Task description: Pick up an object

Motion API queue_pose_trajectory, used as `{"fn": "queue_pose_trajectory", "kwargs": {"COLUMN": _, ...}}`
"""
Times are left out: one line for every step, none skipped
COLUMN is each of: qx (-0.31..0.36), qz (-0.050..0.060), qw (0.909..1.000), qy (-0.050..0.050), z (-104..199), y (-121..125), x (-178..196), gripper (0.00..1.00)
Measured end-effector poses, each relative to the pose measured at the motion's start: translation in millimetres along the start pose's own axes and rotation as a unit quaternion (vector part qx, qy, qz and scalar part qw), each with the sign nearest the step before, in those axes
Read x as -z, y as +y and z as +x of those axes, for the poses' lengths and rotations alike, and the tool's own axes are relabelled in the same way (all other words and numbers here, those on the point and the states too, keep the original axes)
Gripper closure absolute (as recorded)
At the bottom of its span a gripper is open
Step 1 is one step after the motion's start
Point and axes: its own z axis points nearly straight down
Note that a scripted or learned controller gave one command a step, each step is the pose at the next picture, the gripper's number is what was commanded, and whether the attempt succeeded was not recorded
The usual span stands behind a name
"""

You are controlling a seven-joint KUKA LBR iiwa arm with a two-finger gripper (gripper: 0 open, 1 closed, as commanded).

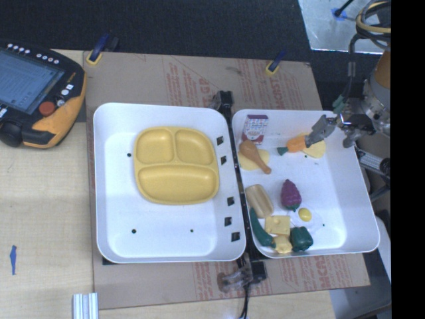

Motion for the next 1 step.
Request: {"fn": "queue_pose_trajectory", "kwargs": {"qx": 0.000, "qz": 0.006, "qw": 1.0000, "qy": 0.001, "z": -3.8, "y": -7.7, "x": -140.2, "gripper": 0.00}}
